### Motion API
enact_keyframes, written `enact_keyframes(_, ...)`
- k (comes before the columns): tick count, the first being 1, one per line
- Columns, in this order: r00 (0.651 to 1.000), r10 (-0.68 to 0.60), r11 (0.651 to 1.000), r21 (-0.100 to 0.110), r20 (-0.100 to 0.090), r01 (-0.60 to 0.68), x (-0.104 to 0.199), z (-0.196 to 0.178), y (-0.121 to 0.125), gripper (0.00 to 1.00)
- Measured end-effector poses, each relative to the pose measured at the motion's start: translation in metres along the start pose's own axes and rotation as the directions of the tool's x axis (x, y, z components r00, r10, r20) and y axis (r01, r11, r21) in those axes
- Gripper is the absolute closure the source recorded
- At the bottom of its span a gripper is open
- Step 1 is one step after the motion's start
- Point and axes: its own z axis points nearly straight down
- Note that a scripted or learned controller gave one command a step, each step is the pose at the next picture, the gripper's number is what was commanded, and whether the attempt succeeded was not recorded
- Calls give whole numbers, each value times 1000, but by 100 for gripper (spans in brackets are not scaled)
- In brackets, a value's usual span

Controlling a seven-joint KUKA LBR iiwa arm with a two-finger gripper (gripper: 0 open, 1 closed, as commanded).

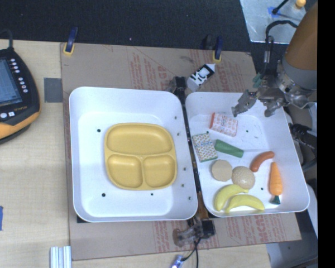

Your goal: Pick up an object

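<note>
Camera view
Gripper (257, 105): it hangs over the far part of the right bin (301, 175), with its two fingers spread apart and nothing between them.
Arm (301, 38): grey with an orange band, it enters from the far right.
Packet (224, 124): white with red print, it lies just near-left of the gripper, apart from the fingers.
Green piece (228, 148): it lies in the middle of the right bin, just beside a small patterned square (203, 147) on its left.
Sausage (262, 160) and carrot (275, 182): both are at the right side of this bin, the carrot nearer.
Two round pieces (232, 173): side by side, in the near middle, touching.
Bananas (238, 199): yellow, at the near edge of the right bin.
Left bin (86, 149): it holds a yellow tray (140, 154) with three compartments.
Tablet (8, 94): it lies on the bench, far left.
</note>
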Motion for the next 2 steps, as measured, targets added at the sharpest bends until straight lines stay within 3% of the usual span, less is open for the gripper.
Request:
enact_keyframes(1, 1000, 0, 1000, 1, 2, 0, -42, 51, -53, 0)
enact_keyframes(2, 1000, 0, 1000, 3, 0, 0, -68, 139, -65, 0)
